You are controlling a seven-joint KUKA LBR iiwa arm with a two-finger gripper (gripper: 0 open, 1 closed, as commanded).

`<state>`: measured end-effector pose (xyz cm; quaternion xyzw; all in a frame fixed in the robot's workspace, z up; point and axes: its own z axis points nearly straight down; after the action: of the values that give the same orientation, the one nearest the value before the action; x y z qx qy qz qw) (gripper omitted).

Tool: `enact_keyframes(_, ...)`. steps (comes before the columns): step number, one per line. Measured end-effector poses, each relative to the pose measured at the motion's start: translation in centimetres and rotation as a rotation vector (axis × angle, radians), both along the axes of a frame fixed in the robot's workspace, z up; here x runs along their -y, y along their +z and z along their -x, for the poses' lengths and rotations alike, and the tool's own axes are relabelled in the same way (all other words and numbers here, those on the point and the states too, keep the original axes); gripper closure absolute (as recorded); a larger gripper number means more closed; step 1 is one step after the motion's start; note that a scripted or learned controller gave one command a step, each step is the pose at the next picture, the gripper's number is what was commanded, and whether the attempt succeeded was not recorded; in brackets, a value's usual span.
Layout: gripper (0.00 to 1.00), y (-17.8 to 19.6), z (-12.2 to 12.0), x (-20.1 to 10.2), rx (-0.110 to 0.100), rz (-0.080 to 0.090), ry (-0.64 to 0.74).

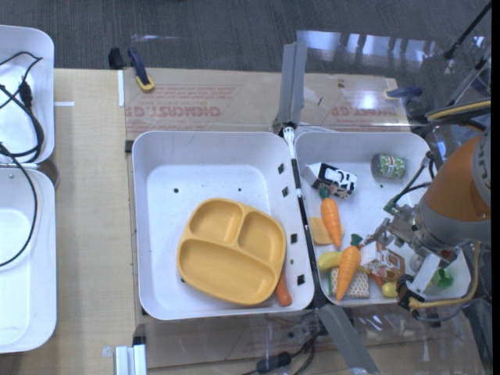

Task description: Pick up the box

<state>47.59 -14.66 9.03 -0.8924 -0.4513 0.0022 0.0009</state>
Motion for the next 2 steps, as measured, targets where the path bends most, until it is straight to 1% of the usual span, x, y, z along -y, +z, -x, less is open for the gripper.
enact_keyframes(1, 1.0, 0.8, 0.1, 0.0, -0.003, -0.001, -0.001)
enact_keyframes(2, 1.0, 3.5, -2.3, -0.4, 0.002, 0.0, 0.013)
